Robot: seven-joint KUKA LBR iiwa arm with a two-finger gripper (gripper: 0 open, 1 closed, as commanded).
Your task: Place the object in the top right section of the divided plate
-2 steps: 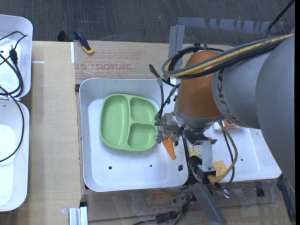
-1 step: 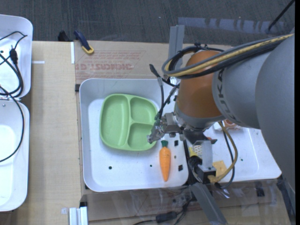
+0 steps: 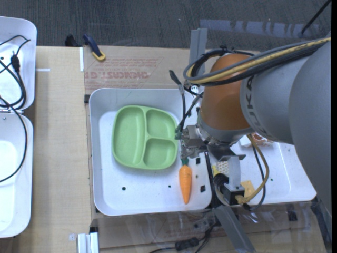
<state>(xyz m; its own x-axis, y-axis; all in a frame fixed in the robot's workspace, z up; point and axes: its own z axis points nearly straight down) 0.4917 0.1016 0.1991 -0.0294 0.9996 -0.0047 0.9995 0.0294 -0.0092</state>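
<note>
- Closest to your lens, the grey KUKA arm with its orange band (image 3: pixel 226 96) reaches in from the right and covers much of the right-hand bin.
- Its two-finger gripper (image 3: pixel 188 151) sits at the lower right edge of the light green three-section divided plastic plate (image 3: pixel 145 136); you cannot tell how it stands.
- You see the small orange toy carrot with a green top (image 3: pixel 185 182) lying on the floor of the shallow white left bin (image 3: pixel 105 194), just below the gripper and just outside the plate.
- Black and yellow cables (image 3: pixel 253 57) loop over the arm.
</note>
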